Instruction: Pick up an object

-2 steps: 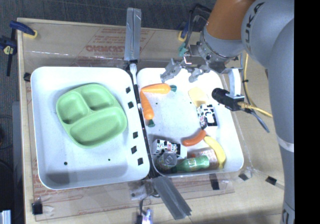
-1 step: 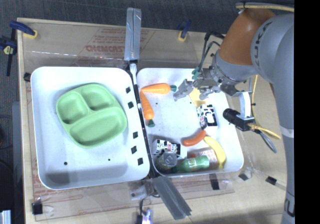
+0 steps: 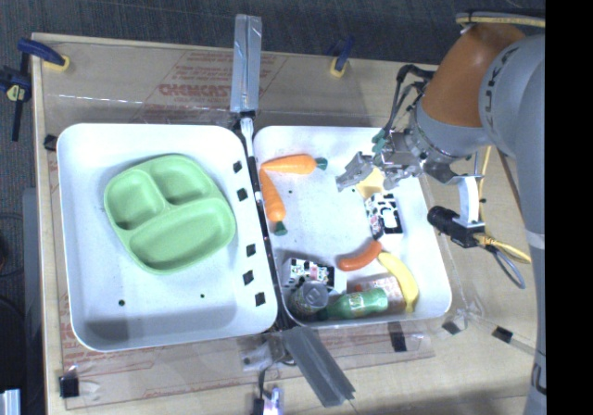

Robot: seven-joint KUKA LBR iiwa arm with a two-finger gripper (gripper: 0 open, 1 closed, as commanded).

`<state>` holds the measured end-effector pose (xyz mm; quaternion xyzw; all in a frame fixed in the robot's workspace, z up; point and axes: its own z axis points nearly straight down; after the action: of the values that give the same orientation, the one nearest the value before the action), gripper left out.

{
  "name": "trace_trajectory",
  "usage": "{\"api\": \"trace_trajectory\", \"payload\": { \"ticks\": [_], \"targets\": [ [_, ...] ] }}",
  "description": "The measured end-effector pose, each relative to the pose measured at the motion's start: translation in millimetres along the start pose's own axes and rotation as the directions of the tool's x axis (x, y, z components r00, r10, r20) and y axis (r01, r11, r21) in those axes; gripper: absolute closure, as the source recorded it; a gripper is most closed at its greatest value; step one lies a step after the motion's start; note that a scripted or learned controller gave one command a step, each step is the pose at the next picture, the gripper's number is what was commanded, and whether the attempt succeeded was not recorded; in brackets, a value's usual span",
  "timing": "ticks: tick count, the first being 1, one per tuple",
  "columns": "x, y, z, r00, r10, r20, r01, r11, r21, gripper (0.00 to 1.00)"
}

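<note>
While the arm reaches in from three o'clock, the scene reads as follows:

Objects for picking: all lie in the right bin (image 3: 422,260), none lifted.
Carrots: one carrot (image 3: 289,164) lies flat at the bin's eleven o'clock; a second carrot (image 3: 271,199) slants down just below it, along the nine o'clock wall.
Sausage: a red-orange sausage (image 3: 358,257) curves near the bin's centre, toward five o'clock.
Banana: a yellow banana (image 3: 400,276) sits just beside the sausage, at its four o'clock.
Bottle: a green bottle (image 3: 359,303) lies on its side along the six o'clock wall.
Can: a small can (image 3: 309,295) rests at the bottle's nine o'clock end, with a patterned black packet (image 3: 309,270) at its twelve o'clock.
Card: a black-and-white item (image 3: 384,216) lies below the gripper.
Gripper: the gripper (image 3: 369,166) hangs over the bin's one o'clock area; I cannot tell how wide it stands, and nothing visibly sits in it.
Left bin: the left bin (image 3: 83,302) holds a green divided plate (image 3: 168,210).
Bench: blue clamps (image 3: 44,56) grip the far edge at ten o'clock.
</note>
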<state>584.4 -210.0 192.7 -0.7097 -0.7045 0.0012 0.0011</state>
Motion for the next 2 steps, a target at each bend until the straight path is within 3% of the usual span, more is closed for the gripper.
{"api": "trace_trajectory", "payload": {
  "ticks": [1, 2],
  "targets": [
    [3, -6, -18, 1.0, -0.012, 0.0, 0.012, 1.0, -0.003, 0.0],
    [3, -5, -28, 1.0, -0.016, 0.001, 0.016, 1.0, -0.003, 1.0]
  ]
}}
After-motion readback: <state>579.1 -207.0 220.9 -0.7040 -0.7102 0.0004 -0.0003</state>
